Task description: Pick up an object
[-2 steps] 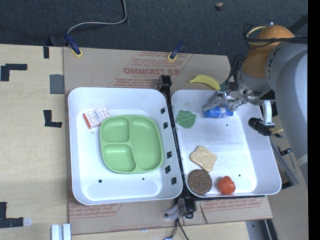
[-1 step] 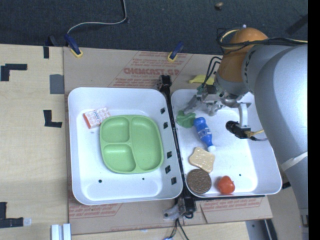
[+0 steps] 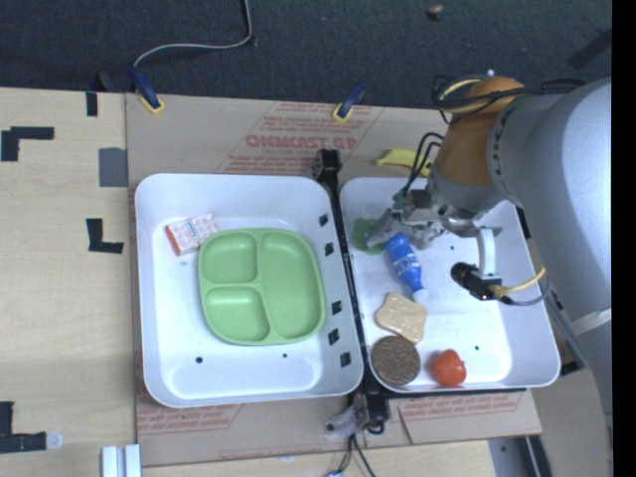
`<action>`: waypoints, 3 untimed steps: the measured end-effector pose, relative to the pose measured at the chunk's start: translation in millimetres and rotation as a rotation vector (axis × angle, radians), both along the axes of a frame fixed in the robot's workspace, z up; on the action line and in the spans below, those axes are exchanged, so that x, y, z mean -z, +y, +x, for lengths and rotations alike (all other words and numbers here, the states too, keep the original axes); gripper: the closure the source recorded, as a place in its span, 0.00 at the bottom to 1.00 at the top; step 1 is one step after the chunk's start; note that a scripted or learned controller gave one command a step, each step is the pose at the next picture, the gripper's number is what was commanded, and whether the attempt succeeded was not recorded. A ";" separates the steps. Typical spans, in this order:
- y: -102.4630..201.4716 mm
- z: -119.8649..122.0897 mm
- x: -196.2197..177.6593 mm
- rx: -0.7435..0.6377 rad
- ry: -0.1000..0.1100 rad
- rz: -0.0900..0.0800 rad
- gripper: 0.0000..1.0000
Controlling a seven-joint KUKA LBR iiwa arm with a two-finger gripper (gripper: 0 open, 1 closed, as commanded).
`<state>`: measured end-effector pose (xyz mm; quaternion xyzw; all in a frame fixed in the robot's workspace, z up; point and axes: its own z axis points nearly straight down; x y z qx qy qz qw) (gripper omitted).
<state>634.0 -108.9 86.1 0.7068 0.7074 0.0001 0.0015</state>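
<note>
Plate and packet sit in left bin; bottle, cracker, cookie, tomato in right bin.

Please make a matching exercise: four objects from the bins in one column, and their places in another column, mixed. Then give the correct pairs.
Things:
1. green divided plate
2. blue bottle
3. red tomato
4. red-and-white packet

Places:
A. right bin, near its front edge
B. left bin, middle
C. left bin, beside the plate's upper left corner
D. right bin, just below the gripper

Pairs: 1-B, 2-D, 3-A, 4-C
</note>
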 end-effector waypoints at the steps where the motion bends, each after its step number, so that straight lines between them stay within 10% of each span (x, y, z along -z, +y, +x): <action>1: 9.8 -20.7 -0.2 0.000 -0.002 -0.001 0.00; 3: 8.6 -62.5 -0.7 0.000 -0.005 0.000 0.00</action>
